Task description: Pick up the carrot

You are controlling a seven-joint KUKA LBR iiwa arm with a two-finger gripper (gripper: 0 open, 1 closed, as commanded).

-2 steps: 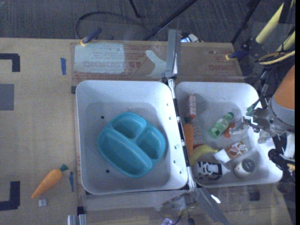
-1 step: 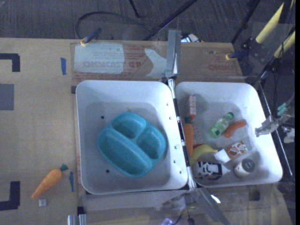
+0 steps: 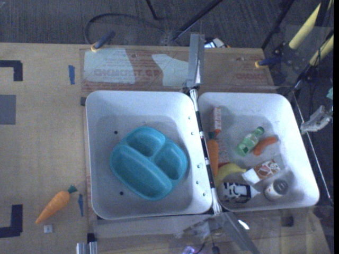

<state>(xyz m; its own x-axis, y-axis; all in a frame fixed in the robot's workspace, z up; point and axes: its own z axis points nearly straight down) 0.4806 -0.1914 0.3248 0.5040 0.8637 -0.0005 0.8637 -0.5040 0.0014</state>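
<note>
An orange carrot (image 3: pixel 213 155) lies lengthwise in the right bin (image 3: pixel 286 107), tight against its left wall, with its green top towards the far side. A second carrot (image 3: pixel 53 206) with a green top lies on the bare bench outside the bins, near the front left corner of the left bin. A smaller orange-red piece (image 3: pixel 265 144), possibly also a carrot, rests in the right bin beside a green bottle (image 3: pixel 249 141).
The left bin (image 3: pixel 100 115) holds a blue divided plate (image 3: pixel 149 162). The right bin also holds a white and red tube (image 3: pixel 217 118), a yellow banana (image 3: pixel 230 171), a black and white carton (image 3: pixel 235 191), a small printed box (image 3: pixel 266 169) and a round white can (image 3: pixel 276 188).
</note>
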